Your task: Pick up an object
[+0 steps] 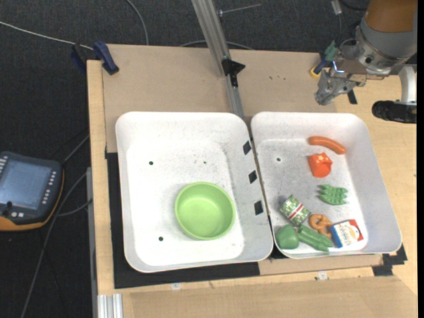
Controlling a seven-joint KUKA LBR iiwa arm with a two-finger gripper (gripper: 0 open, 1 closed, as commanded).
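**Q:** Wooden surface point(165, 78), seen from above — what lies nearest the camera?

**A:** Two shallow white bins side by side. The left bin point(136, 151) holds a lime green bowl point(205, 210), upright, toward its near edge. The right bin point(371, 151) holds the small items. Along its near edge are a green pepper-like piece point(287, 236), a long green vegetable point(314, 239), a small patterned can point(293, 210), a brown pretzel shape point(319, 222) and a red and white carton point(346, 232), all crowded together and some touching. A little farther back lies a green leafy piece point(332, 194), then a red-orange block point(320, 165), then an orange sausage point(326, 144) near the far wall.

**Q:** Where is the claw relative to those?

**A:** The claw point(329, 93) hangs past the far rim of the right bin, over the bare surface, carrying nothing. I cannot tell whether it is apart or together. The sausage is the closest item, lying just toward the camera from the claw, with its long axis running left to right, tilted slightly. Reaching it would likely mean coming toward the camera and then down.

**Q:** And the arm?

**A:** It enters from the upper right, orange band point(394, 8) above a grey wrist point(377, 48), with the claw pointing down.
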